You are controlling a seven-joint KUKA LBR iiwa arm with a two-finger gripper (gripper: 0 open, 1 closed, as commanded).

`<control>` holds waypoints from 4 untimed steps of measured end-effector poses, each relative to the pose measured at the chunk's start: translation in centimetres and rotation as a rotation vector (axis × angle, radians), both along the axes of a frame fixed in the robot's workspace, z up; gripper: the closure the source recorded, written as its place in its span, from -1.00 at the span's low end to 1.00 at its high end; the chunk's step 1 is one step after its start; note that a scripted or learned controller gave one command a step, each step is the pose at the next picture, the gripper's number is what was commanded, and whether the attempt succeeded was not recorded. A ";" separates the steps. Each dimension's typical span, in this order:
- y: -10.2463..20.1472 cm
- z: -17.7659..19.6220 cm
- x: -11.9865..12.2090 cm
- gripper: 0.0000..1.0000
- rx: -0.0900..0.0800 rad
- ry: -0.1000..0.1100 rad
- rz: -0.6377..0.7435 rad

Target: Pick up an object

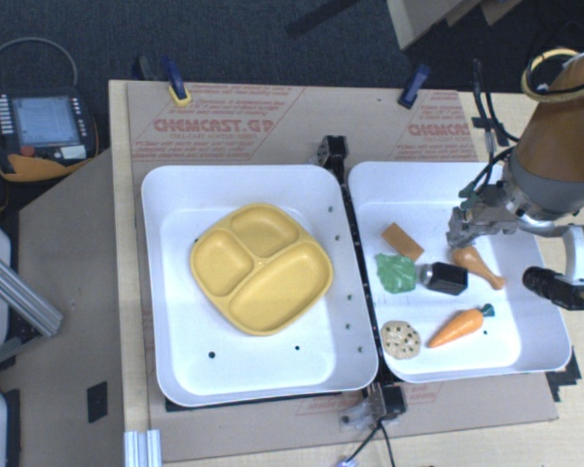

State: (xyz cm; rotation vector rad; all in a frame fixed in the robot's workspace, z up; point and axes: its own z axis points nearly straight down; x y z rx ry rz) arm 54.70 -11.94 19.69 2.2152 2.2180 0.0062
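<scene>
Nearest the camera, the round speckled cookie (400, 338) lies left of the orange plastic carrot (459, 326). Up from that carrot, my gripper (475, 224) hovers just above the tan drumstick (478, 267), whose long axis slants down-right. Whether it stands apart or together, I cannot tell.

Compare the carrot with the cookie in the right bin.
The carrot is orange with a green top; the cookie is pale with dark specks. The carrot is long and tapered, lying at a slant; the cookie is round and flat. The carrot lies right of the cookie, which sits by the bin's left wall. Both rest near the bin's front edge, untouched.
</scene>
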 end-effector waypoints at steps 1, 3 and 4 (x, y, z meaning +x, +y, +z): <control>0.0 0.8 0.1 1.00 0.001 0.004 -0.001; 9.4 0.6 4.7 1.00 0.003 0.005 0.005; 13.7 2.4 7.6 1.00 0.003 0.002 0.004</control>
